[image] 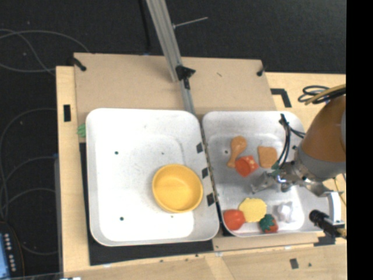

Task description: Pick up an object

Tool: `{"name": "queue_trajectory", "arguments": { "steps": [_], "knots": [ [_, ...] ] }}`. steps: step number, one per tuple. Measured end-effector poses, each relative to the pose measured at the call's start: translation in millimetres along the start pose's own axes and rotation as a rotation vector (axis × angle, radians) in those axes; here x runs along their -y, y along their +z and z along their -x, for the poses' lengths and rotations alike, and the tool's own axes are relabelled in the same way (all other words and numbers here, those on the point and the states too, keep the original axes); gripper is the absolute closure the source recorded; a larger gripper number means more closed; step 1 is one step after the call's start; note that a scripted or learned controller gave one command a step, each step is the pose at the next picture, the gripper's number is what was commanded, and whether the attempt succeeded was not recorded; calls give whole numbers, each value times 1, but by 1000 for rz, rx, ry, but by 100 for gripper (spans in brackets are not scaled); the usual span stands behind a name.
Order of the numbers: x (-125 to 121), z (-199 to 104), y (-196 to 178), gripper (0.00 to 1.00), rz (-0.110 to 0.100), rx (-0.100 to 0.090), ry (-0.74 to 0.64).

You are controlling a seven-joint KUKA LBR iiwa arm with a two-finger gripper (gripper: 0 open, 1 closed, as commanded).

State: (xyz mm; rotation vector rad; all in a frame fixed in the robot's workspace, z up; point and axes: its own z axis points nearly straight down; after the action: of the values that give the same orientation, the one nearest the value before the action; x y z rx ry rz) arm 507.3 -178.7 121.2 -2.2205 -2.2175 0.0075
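The arm (pixel 323 142) reaches in over the right bin (pixel 218 124), its end effector (pixel 265 182) low among the toys, just right of a red piece (pixel 246 165) and below an orange slab (pixel 267 155). How wide it stands cannot be told from this view, and nothing is plainly seen held in it. The pickable things crowd this bin: a drumstick (pixel 236 149) touching the red piece, a yellow corn-like lump (pixel 253 209) near the front wall, a red ball (pixel 234 219) beside it, a small green and red item (pixel 268 223), and a pale clear object (pixel 285 210). The left bin (pixel 116 133) holds a yellow bowl (pixel 177 188), well apart from the arm. The risks, as I judge them: the end effector sits over bare floor between pieces, so closing there may catch nothing; a slight offset could nudge the red piece or slab aside rather than trap it; rounded toys may squirt out of a pinch; and a descent too deep would scrape the bin floor.
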Motion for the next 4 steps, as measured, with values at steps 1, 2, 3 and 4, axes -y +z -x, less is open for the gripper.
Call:
{"name": "queue_trajectory", "arguments": {
  "steps": [1, 2, 3, 4],
  "knots": [
    [-3, 1, -14, 100, 11, -1, 5],
    [-1, 7, -77, 100, 14, 2, -1],
    [-3, 8, -116, 100, 13, 1, -5],
    [-21, -34, -121, 100, 9, -2, -9]
  ]
}}
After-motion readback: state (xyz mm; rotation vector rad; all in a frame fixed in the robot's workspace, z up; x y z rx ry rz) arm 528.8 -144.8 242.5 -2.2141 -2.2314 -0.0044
